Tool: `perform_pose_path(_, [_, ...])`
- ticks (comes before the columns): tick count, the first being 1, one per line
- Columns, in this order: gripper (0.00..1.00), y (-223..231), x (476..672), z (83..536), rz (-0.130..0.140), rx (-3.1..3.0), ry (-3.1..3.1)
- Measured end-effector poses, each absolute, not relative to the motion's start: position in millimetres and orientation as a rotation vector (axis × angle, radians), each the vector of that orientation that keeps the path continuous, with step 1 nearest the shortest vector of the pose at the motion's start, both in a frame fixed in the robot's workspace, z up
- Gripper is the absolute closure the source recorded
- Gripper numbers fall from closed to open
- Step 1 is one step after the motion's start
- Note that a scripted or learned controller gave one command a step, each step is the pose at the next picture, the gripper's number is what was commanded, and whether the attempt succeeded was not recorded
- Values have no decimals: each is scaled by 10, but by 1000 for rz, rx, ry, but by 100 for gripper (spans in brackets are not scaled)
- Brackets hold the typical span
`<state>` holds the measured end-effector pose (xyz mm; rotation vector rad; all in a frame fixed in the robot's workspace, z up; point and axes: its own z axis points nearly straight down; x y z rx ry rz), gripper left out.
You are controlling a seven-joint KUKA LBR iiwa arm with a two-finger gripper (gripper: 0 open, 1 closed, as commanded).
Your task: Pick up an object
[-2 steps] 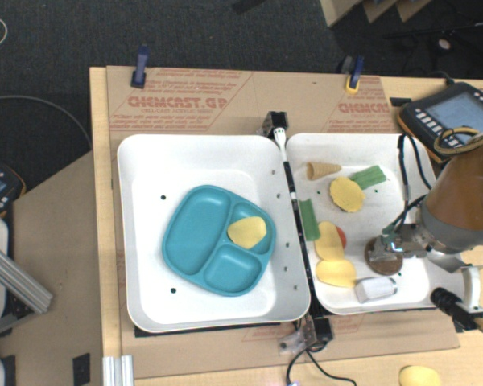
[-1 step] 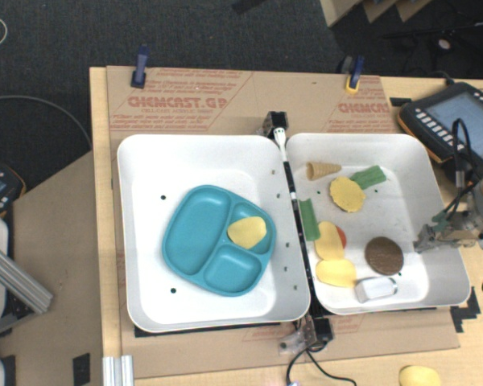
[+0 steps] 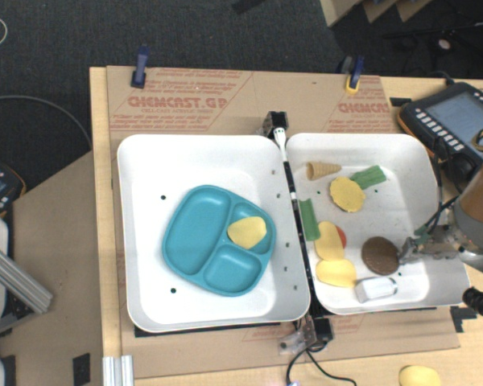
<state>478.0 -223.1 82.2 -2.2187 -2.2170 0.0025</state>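
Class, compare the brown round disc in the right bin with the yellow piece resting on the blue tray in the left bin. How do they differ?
The brown disc is dark; the yellow piece is pale.
The disc lies on the right bin floor; the yellow piece sits in a compartment of the blue tray.
The gripper is right beside the disc, far from the yellow piece.
Both are flat and roundish.

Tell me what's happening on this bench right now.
A robot arm reaches in from the right, its gripper down in the right bin beside a brown round piece, among other toy food items. Nothing is visibly held. In the left bin, a blue divided plate carries one yellow piece.
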Motion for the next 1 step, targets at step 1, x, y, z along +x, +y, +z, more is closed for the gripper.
perform_pose_path(1, [100,-2253,4824,2556,-11,-2233,-2237])
